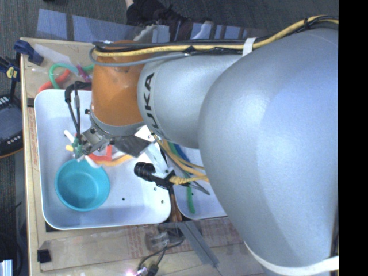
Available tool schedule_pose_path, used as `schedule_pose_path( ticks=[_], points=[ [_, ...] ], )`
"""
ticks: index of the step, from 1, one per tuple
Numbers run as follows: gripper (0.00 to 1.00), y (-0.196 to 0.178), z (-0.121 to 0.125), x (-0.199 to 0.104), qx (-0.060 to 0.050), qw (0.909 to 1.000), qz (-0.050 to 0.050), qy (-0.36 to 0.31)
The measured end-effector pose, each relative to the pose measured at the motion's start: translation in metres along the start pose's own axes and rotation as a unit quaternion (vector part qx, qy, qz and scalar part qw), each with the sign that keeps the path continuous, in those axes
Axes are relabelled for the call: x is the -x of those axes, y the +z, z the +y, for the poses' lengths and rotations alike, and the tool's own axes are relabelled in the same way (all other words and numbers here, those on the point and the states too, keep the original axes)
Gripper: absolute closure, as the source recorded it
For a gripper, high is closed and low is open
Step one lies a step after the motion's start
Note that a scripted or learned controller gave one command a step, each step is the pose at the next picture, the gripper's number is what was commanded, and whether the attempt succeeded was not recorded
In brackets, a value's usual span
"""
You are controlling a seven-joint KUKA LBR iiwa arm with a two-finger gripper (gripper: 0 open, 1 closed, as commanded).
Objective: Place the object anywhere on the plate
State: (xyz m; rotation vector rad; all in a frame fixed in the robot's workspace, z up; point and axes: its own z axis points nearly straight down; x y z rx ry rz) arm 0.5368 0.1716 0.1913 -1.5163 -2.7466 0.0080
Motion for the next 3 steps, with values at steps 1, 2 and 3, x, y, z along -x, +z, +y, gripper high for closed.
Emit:
schedule_pose_path(
  ticks=[1,2,3],
  points=[
    [0.00,0.000,0.000,0.001,0.001,1.0000,0.000,0.001],
    [0.00,0.067,0.036,-0.011,0.002,0.9802,0.000,-0.198],
    [0.00,0.078,0.060,0.071,0.002,0.9745,-0.002,-0.225]
  ],
)
